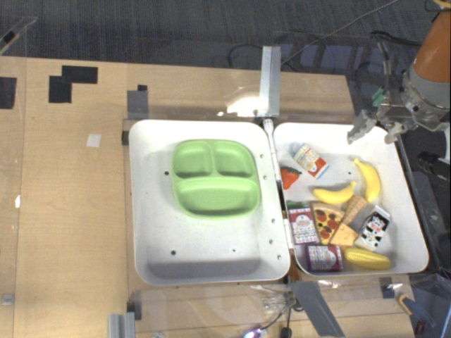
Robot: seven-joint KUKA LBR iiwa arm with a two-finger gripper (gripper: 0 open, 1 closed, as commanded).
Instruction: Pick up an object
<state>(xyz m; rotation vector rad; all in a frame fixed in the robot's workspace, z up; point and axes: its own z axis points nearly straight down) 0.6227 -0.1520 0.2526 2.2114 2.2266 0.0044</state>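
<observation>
My gripper [374, 130] hangs over the far edge of the right bin [416, 239], its two fingers spread open with nothing between them. Below it in the bin lie a small white, blue and red carton [309, 158], a red piece [289, 177], and two bananas [368, 179] [335, 193]. Nearer the front are a pizza slice [326, 222], a cracker [354, 208], a cow-print milk carton [373, 228], a yellow piece [366, 259], a red box [303, 226] and a purple packet [323, 258].
The left bin [151, 245] holds a green divided plate [215, 177]. A metal post [270, 76] stands behind the seam between the bins. Cables trail over the dark floor at the back right.
</observation>
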